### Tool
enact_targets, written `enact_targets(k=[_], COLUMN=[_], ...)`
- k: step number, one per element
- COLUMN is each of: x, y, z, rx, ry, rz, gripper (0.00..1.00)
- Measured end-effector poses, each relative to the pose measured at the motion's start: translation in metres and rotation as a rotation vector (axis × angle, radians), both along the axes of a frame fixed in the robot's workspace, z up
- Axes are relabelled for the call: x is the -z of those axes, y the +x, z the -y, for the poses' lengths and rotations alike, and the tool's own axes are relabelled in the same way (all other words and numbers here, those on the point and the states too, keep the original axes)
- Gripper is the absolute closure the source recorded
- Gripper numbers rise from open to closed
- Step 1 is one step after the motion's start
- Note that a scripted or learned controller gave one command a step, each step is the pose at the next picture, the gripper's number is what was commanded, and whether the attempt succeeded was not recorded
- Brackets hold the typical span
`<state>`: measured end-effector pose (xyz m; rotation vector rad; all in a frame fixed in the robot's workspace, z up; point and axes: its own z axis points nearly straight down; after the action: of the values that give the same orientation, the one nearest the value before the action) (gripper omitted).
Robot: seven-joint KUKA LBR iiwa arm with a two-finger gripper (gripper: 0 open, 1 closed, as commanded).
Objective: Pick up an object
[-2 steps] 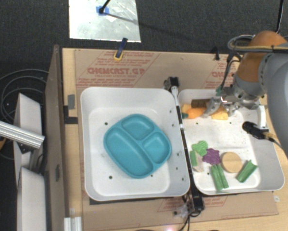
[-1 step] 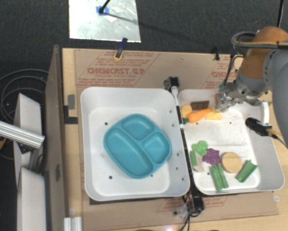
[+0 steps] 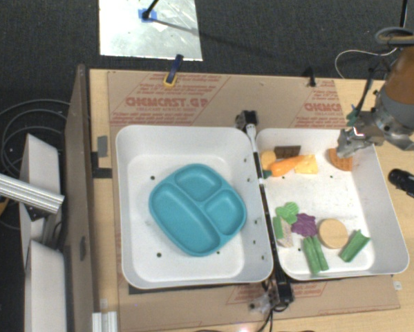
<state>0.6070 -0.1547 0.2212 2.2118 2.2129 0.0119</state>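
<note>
The gripper [image 3: 347, 146] hides part of an orange object [image 3: 341, 162]; the arm [image 3: 403, 95] is cut off at the right edge.

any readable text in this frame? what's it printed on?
"CHEMCAST GP": red print on the brown sheet under the bins, left part, reads fairly clearly.
The same red print repeats at right, cut off by the bin and too blurred to read.
Nothing else carries legible text.

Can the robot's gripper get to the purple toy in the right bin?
Probably yes. The purple toy lies open from above, though a green piece and a round tan piece crowd it. The gripper hangs at the bin's far end, over an orange piece.
</note>
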Motion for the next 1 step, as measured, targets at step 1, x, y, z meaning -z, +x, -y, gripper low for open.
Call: enact_targets(k=[1], x=[0.0082], y=[-0.0012], z=[-0.0012], rx=[-0.002], ry=[0.003], rz=[-0.012], gripper=[0.0])
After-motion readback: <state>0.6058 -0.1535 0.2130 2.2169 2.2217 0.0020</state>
